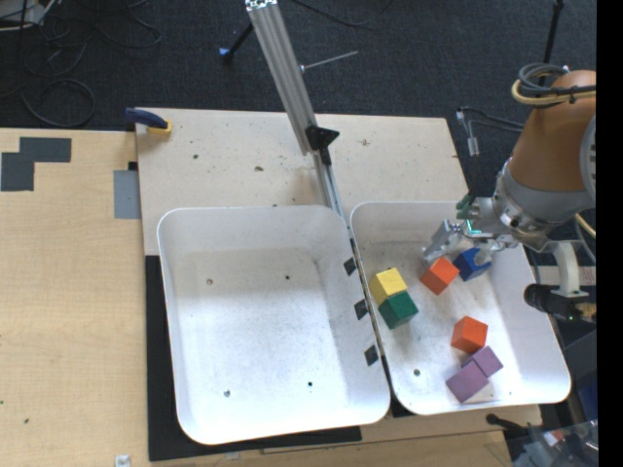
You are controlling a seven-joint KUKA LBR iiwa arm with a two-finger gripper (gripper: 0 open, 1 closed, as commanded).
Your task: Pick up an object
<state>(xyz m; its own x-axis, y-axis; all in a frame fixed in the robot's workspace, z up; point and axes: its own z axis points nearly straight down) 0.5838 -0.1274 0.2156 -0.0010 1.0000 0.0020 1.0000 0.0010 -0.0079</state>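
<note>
Arm [550,154] enters from frame right, orange band above wrist. Left bin [195,261] at lower centre, right bin [545,377] beside it at lower right. Gripper [458,244] low in the right bin's upper part, just above orange block [439,275] and blue block [473,263]; finger spread: cannot tell. Yellow block [389,282] touches green block [398,308] near the divider. Second orange block [469,335], purple blocks [474,374] lower right.

blocks crowd right bin [545,382] | left bin [195,261] floor open | divider rail [362,305] between
</note>
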